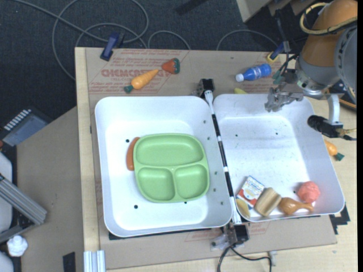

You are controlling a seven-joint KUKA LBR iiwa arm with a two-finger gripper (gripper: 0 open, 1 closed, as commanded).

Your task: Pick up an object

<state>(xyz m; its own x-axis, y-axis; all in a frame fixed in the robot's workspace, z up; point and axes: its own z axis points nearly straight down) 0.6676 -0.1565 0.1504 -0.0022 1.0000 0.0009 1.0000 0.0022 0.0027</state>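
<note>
I take the right bin [283, 146] as my landmark. The gripper [279, 102] sits over that bin's far edge, close to its back right corner, with the grey arm [329, 55] and its orange band reaching in behind it. From this angle I cannot tell how the gripper is set, and I see nothing held in it.

The things I could pick lie bunched along the right bin's near edge. Toward its near right corner there is a pink lumpy object [309, 191], rounded and soft-looking. Just beside it, toward the bin's middle, lies a tan-orange curved piece [294, 207], glossy, touching or almost touching the pink one. Next comes a beige cylinder-like item [266, 201], tilted, and against it a small white packet [250, 188] with red and yellow print. A pale yellow sliver [243, 207] peeks out at the bin's near left corner.

The left bin [113, 152] adjoins the right bin and carries a green divided tray [170, 167], with an orange-red object [130, 154] partly tucked beside it. Beyond the right bin's far edge, on the board [136, 72], lies a blue and white bottle [254, 72], and further along a toy carrot [144, 78].
</note>
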